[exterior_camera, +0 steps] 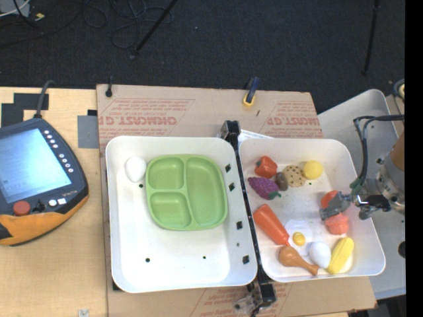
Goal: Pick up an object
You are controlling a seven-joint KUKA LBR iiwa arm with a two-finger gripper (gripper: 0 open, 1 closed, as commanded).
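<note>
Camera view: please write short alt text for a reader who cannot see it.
A gripper reaches from the right into the right bin of toy food, beside a red piece. The left bin holds a green plate and a white egg.

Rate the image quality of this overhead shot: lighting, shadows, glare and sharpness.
Camera view: even, soft lighting; faint shadows under the green divided plate and the toy food; mild glare whitens the right bin; the gripper and the purple grapes look slightly soft, so small detail is lost; the floor above the bench is dark.
</note>
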